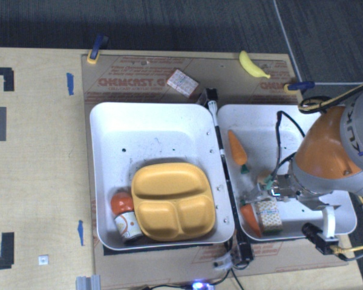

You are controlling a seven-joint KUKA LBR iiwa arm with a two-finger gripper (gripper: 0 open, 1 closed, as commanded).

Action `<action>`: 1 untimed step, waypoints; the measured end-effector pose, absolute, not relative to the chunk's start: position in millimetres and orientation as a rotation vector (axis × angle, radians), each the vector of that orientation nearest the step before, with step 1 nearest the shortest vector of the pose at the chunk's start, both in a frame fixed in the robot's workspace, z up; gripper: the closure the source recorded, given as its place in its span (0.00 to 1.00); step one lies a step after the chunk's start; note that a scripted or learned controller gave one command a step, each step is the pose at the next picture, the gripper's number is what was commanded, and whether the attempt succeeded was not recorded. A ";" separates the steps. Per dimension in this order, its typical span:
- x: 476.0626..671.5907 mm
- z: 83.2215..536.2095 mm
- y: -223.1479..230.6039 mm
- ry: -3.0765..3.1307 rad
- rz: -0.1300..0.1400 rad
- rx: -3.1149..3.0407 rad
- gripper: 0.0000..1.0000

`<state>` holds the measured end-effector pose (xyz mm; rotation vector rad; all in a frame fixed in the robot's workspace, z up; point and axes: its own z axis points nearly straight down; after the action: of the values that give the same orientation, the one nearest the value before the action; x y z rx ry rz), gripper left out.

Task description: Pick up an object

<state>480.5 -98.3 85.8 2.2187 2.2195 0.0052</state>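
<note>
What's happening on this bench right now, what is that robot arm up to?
A grey and orange robot arm reaches from the right into the right bin, its gripper low near a small patterned box and an orange item at the bin's front. A carrot lies farther back. Nothing is visibly held yet. The left bin holds a yellow divided tray and a small can. A banana lies outside on the cardboard.
</note>
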 end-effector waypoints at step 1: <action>480.6 85.7 -94.4 2.219 0.005 2.219 0.00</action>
<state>480.6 -94.4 85.7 2.2191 2.2192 0.0047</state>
